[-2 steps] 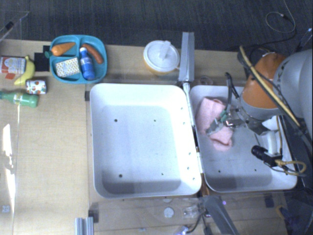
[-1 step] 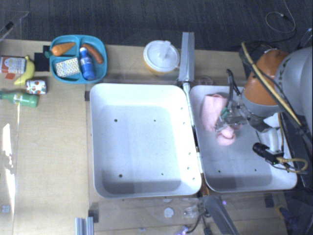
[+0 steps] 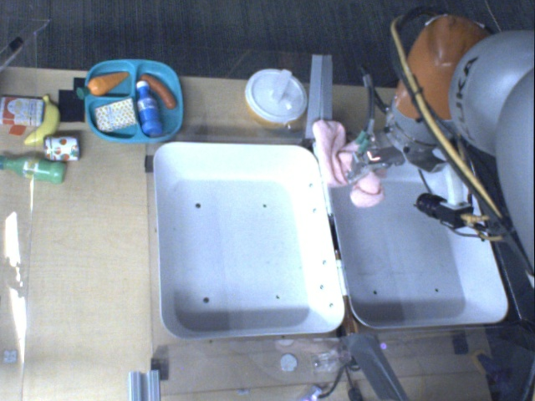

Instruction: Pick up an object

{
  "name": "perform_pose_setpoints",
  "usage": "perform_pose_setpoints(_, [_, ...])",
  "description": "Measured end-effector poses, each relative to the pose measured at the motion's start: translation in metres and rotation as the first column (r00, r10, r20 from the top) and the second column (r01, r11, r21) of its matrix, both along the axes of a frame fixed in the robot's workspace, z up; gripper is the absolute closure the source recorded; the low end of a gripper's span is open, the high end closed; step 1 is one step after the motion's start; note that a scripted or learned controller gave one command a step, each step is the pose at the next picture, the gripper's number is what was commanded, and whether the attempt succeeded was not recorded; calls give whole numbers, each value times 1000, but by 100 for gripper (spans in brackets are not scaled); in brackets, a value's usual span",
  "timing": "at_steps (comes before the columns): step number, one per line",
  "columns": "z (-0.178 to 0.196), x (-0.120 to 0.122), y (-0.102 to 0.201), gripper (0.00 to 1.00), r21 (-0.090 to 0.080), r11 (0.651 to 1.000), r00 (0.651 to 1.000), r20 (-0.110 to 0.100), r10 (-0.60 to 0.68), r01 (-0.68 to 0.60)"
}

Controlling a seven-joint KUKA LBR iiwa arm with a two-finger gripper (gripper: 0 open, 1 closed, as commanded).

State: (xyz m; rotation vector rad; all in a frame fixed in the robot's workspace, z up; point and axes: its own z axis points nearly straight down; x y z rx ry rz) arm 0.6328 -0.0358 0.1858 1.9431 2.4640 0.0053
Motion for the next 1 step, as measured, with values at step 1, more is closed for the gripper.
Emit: perform_pose_setpoints(1, [-1,-6,-38,100,-1,998,998,-3,55,-55])
